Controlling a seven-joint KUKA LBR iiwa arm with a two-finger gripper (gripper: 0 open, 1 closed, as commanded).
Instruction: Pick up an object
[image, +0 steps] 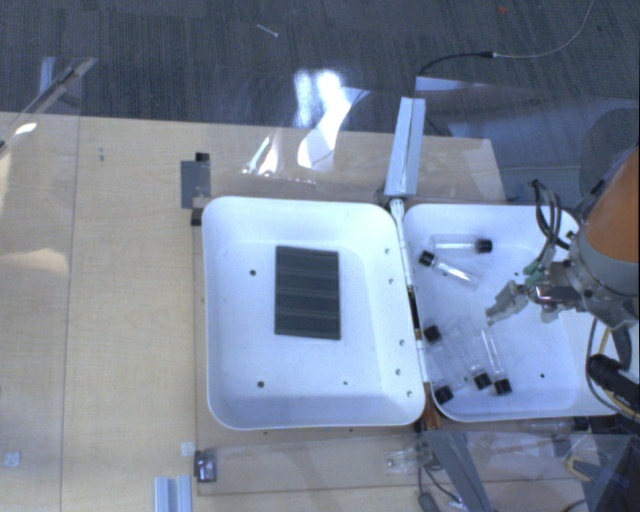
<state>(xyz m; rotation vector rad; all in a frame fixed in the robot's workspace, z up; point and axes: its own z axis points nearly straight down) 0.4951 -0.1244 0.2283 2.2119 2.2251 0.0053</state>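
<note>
Several clear tubes with black caps lie in the right bin (560, 400). One tube (458, 243) lies near the bin's far edge, and a second tube (447, 267) lies just below it. A third tube (491, 355) lies near the front, with black caps at its lower end. My gripper (508, 302) hangs over the middle of the right bin, above and between these tubes. Nothing can be seen held in it. A dark grey ribbed block (307, 292) lies flat in the middle of the left bin (230, 380).
A raised divider (408, 290) separates the two bins. Loose black caps (432, 333) lie along the right bin's left side. The grey and orange arm (610, 240) covers the right bin's right edge. A metal bar (404, 150) stands behind the bins.
</note>
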